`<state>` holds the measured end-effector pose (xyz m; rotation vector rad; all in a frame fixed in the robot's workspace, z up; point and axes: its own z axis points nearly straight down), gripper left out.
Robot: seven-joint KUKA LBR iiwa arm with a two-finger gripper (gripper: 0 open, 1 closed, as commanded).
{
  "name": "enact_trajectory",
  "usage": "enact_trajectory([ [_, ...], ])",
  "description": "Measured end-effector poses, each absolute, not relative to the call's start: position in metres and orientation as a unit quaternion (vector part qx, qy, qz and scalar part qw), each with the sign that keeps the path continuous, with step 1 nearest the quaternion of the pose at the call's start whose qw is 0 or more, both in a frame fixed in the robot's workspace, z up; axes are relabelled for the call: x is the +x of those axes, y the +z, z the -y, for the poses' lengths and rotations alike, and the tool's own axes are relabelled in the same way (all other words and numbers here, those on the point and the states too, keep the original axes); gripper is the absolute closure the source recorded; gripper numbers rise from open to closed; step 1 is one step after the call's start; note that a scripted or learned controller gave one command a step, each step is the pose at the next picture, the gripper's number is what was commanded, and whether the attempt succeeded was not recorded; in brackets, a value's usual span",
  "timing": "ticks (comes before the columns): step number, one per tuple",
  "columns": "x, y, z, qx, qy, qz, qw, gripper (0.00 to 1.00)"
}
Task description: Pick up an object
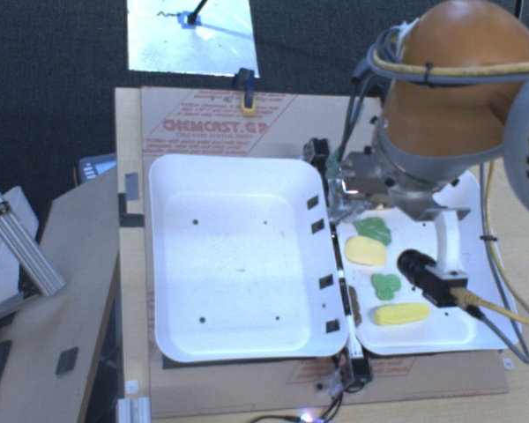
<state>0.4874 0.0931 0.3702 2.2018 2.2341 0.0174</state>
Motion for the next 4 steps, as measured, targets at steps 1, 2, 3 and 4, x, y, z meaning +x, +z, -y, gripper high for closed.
enact_trajectory([
  [1,0.487,0.360,-0.002,0.708,0.0008,-0.706,0.002,1.00],
  [2,0.512,0.274,-0.066,0.704,-0.0005,-0.710,-0.001,1.00],
  [3,0.531,0.364,-0.126,0.704,0.0051,-0.711,0.003,1.00],
  [4,0.587,0.277,-0.189,0.705,0.0026,-0.710,0.001,1.00],
])
